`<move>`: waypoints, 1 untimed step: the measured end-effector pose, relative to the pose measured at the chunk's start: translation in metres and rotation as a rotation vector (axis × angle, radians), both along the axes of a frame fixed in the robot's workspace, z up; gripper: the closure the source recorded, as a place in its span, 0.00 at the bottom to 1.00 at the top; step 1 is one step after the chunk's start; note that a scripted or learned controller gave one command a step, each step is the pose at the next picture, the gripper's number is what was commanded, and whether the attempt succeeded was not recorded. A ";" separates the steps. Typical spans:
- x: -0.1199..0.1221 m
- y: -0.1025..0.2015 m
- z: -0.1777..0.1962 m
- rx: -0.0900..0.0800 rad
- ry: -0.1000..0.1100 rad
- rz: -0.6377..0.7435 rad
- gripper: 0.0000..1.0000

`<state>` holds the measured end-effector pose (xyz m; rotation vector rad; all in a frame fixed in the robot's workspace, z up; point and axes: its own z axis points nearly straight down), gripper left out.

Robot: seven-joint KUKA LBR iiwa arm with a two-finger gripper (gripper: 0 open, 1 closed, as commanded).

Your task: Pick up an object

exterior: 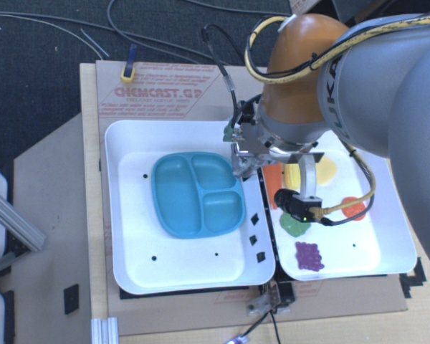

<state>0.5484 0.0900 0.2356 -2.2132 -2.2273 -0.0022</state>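
So the end effector hangs low over the seam where the two white bins meet, tucked under the big orange wrist. Honestly I can't tell if it's open or closed (the wrist blocks most of it). I don't see anything in its grip, so I'd call this the approach step, with the grab not yet done.

Closest candidates: the blue divided plate lies flat in the far bin, its edge just beside the end effector. An orange piece sits just beside it on the other side, in the near bin. Past that are a yellow piece and a red piece. A green piece and a purple clump lie toward the front of the tabletop.

My guess for the next move: it has to commit to one side of that seam. The plate is wide and flat, so only its rim looks grabbable. The orange piece seems the easier target, but it needs a small sideways shift first, clear of the bin walls.
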 end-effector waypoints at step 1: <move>0.000 -0.003 0.000 -0.001 0.000 -0.006 0.00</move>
